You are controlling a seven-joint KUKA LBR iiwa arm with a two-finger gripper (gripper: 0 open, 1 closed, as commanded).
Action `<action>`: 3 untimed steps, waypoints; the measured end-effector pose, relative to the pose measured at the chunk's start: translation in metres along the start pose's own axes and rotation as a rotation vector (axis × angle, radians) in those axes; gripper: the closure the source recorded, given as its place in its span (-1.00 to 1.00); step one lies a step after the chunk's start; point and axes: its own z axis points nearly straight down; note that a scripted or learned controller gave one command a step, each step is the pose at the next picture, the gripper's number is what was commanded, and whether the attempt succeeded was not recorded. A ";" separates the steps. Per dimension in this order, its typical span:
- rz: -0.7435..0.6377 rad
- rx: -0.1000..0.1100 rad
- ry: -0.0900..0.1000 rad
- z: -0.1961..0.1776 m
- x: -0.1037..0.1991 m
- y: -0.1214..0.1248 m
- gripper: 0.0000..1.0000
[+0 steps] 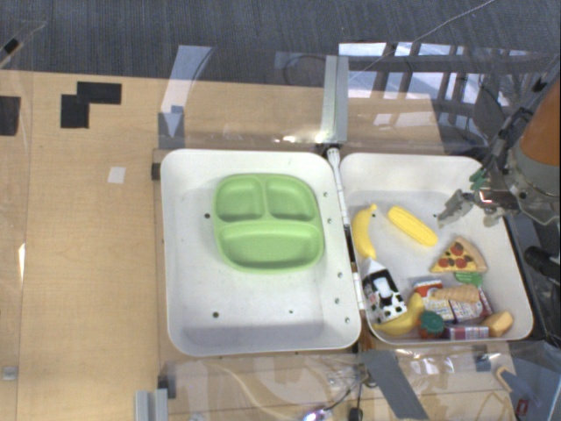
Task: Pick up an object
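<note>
In the right bin [412, 178] lie a yellow banana [363, 231], a yellow corn cob [411, 226] and a pizza slice toy [461, 258]. A black-and-white carton [380, 292] and a cluster of small food toys [451, 310] fill the bin's near end. My gripper [474, 206] hangs over the right bin's far right side, just right of the corn and above the pizza slice. Its two fingers stand apart with nothing between them.
The left bin [188, 235] holds a green divided plate [267, 220]. A metal divider [333, 103] runs between the bins at the back. The arm's grey body and orange band [536, 143] come in over the right bin's right rim.
</note>
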 end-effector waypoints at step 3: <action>0.097 -0.003 0.001 0.012 0.111 0.038 1.00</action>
